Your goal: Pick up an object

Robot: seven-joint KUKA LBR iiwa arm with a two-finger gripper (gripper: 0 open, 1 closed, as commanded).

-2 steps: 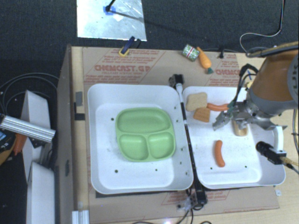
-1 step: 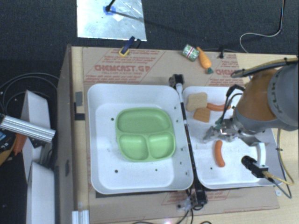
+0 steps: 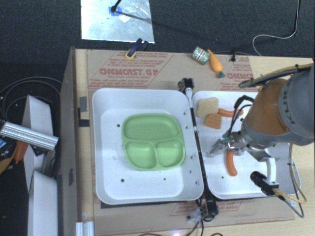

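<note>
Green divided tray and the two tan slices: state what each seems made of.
Green divided tray: likely moulded plastic, smooth, with soft sheen and rounded compartment walls. Tan slices: matte, probably foam or plastic toy bread; too small to be sure.

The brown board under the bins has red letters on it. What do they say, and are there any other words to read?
"CHEMCAST GP" in red on the brown board, behind the left bin.
More red letters on the board near the toy carrot: cut off and blurred, unreadable.
The small can has a label: too small to read.
</note>
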